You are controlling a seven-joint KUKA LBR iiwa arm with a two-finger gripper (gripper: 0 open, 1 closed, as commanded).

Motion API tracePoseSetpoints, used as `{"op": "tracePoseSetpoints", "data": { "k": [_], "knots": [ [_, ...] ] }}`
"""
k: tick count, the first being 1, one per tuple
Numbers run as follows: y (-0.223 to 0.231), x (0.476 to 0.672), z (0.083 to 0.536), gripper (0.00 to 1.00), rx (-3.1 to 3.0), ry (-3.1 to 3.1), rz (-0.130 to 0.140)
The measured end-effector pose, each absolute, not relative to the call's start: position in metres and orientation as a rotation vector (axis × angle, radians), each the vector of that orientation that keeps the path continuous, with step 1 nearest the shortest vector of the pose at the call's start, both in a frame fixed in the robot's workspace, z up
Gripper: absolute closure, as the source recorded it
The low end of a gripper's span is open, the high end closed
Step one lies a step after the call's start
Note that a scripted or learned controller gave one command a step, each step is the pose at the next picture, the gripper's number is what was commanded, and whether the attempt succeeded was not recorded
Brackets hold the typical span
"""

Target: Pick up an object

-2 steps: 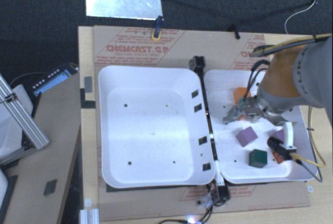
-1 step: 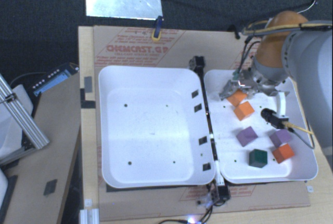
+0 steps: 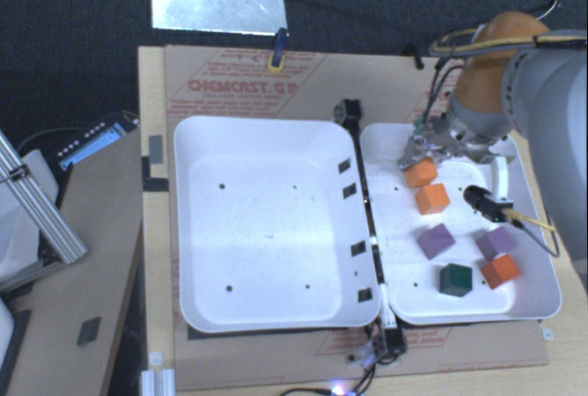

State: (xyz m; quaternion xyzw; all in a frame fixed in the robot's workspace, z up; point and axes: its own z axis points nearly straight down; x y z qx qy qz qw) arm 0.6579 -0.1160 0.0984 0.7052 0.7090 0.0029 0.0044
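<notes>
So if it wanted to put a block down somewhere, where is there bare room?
The left bin has bare floor from wall to wall. The right bin is crowded: orange blocks, purple blocks and a green block fill its middle, with the gripper at the top. A bare strip borders the divider.

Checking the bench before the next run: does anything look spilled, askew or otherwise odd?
Nothing stands out. The six blocks sit loosely in the right bin, none outside it or tipped on its rim. The pincer is low at the upper orange block. The left bin sits square beside it.
</notes>
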Motion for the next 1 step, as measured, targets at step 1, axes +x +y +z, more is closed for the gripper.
{"op": "tracePoseSetpoints", "data": {
  "k": [1],
  "knots": [
    [-0.0476,0.6709,0.1905,1.00,2.205,2.229,0.011]
  ]
}}
